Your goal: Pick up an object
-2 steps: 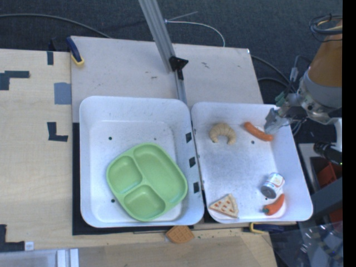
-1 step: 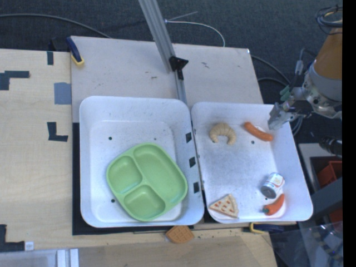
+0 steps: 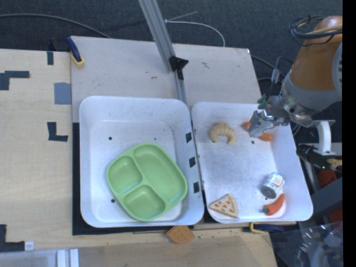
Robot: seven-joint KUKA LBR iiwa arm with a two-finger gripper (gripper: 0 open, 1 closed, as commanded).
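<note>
In the right bin [image 3: 239, 166] lie a tan croissant [image 3: 223, 132] near the back, a small tin can [image 3: 272, 184] on its side, an orange-red pepper [image 3: 275, 205] in the front right corner, and a pizza-slice toy [image 3: 224, 206] at the front. My gripper [image 3: 259, 125] hangs low over the bin's back right part, right of the croissant. A small orange piece [image 3: 265, 137] shows just beneath and beside it, partly hidden by the gripper.
The left bin [image 3: 94, 149] holds a green divided plate [image 3: 146, 181]. A round cookie [image 3: 179, 235] lies on the bench in front of the bins. A slanted metal pole [image 3: 160, 32] rises behind the bins.
</note>
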